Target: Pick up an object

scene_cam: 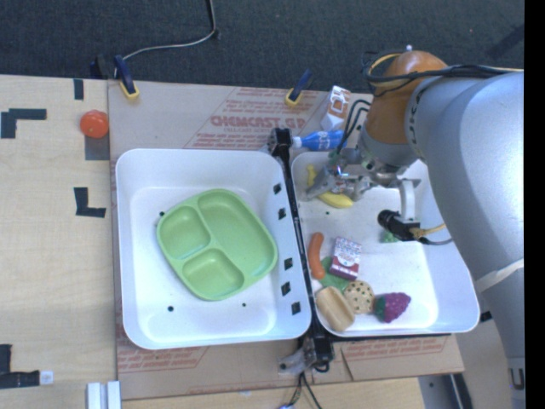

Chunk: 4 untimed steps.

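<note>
Reaching in from the right, the grey arm (477, 143) with its orange band (400, 100) puts the gripper (341, 177) low in the far corner of the right bin (443, 305), just above a yellow banana (335, 199). Whether the jaws are open or closed, I cannot tell. Near it lies a blue and white bottle (322, 141). Closer to me I see a carrot (317, 254), a small red carton (346, 258), a bread roll (333, 308), a cookie (359, 296) and a raspberry (392, 305). The left bin (136, 254) holds a green divided tray (217, 243).
</note>
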### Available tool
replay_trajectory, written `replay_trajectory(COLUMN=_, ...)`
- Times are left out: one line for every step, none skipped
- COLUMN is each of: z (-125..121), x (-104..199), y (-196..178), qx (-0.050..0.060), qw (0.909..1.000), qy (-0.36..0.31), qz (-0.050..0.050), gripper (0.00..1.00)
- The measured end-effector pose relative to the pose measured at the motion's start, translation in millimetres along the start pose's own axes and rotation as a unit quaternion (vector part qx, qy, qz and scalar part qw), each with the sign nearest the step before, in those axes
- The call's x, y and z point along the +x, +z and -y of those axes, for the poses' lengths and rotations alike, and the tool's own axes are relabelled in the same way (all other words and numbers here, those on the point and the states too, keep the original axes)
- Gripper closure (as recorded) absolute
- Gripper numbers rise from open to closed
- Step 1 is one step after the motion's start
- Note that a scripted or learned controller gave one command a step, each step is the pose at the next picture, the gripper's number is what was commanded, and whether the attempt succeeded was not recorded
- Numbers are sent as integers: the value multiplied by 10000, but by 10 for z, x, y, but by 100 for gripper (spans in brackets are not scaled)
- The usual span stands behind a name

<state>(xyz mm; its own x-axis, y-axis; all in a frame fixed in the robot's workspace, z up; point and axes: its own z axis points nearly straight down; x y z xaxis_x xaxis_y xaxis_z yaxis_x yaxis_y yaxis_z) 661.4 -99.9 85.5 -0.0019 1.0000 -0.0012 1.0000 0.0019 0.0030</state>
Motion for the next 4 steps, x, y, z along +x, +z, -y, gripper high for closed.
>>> replay_trajectory(z=-54, x=-8, y=5, qx=66, qw=10000, qy=-1, qz=-9, gripper=0)
replay_trajectory(z=-54, x=11, y=5, qx=58, qw=10000, qy=4, qz=7, gripper=0)
replay_trajectory(z=-68, x=55, y=5, qx=18, qw=10000, qy=7, qz=6, gripper=0)
replay_trajectory(z=-67, x=56, y=-96, qx=28, qw=10000, qy=0, qz=9, gripper=100)
